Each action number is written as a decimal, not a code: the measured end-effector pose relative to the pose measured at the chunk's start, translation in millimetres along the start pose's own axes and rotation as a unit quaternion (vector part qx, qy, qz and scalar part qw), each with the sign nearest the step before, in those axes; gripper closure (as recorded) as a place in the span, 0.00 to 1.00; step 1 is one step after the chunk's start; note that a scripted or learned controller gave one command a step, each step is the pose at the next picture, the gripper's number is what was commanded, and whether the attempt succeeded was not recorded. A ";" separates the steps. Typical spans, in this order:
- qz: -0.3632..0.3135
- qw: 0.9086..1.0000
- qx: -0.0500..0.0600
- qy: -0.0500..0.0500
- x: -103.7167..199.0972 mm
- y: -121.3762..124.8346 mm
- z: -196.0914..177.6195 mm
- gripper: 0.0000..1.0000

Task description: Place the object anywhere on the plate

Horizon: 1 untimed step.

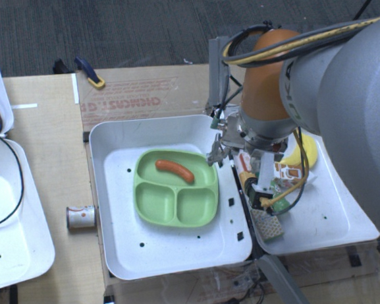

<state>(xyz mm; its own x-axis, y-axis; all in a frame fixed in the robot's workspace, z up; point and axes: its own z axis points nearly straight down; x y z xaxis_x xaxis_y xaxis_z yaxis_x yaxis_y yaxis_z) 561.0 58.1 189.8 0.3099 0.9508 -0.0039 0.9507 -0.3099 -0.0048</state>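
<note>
Overhead camera view: my pincer point(221, 149) hangs by the wall between the two bins, just beside the right rim of the green plate point(156, 202). Honestly can't tell if it's spread or pressed together. The sausage point(175, 170) lies to its left in the plate's top compartment, long axis slanting down toward the pincer. Looks done to me. A yellow thing point(309, 151) and a sponge point(268, 226) sit in the right bin, out of the way.
</note>
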 end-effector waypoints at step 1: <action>-0.058 0.998 -0.001 0.000 -3.7 30.4 -1.0 0.00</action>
